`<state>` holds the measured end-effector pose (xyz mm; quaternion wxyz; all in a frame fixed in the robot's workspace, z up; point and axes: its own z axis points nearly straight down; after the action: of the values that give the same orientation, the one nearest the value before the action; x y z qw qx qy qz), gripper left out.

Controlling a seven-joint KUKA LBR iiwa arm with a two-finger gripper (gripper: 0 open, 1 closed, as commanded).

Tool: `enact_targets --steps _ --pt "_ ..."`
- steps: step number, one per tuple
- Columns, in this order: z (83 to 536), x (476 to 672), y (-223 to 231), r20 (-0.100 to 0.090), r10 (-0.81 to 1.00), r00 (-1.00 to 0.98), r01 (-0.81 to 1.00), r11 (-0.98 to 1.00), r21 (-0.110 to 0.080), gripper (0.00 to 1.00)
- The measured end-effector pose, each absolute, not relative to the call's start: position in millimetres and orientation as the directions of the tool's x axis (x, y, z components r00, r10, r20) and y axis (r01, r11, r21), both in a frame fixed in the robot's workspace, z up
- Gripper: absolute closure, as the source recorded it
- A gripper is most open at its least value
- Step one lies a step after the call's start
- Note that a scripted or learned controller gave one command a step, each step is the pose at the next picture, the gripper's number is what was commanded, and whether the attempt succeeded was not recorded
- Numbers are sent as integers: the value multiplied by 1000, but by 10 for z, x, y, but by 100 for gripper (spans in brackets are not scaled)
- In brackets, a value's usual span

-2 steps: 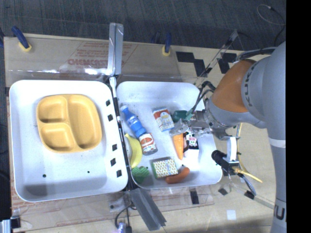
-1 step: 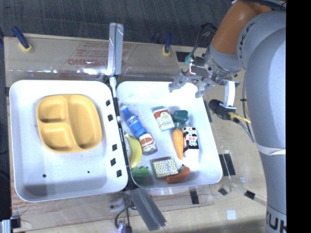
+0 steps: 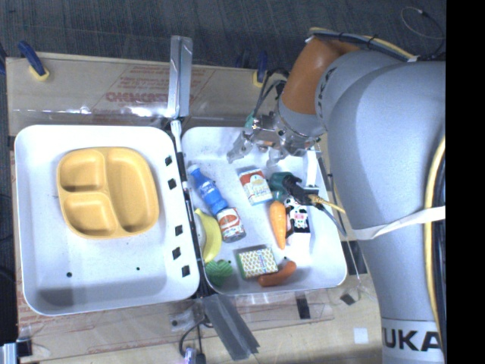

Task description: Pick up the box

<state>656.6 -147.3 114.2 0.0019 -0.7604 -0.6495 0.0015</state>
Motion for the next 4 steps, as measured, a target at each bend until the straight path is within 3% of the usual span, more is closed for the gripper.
enact_targets --steps 1,2,3,4 --pt "917 6371 -1664 1 989 145 989 -145 -4 0" --pt "933 6578 -1717 0 973 231 973 -231 0 0" --pt "915 6564 -1517 0 960 281 960 -281 -6 0" --pt "1017 6569 -1500 1 962 274 962 -274 -8 100"
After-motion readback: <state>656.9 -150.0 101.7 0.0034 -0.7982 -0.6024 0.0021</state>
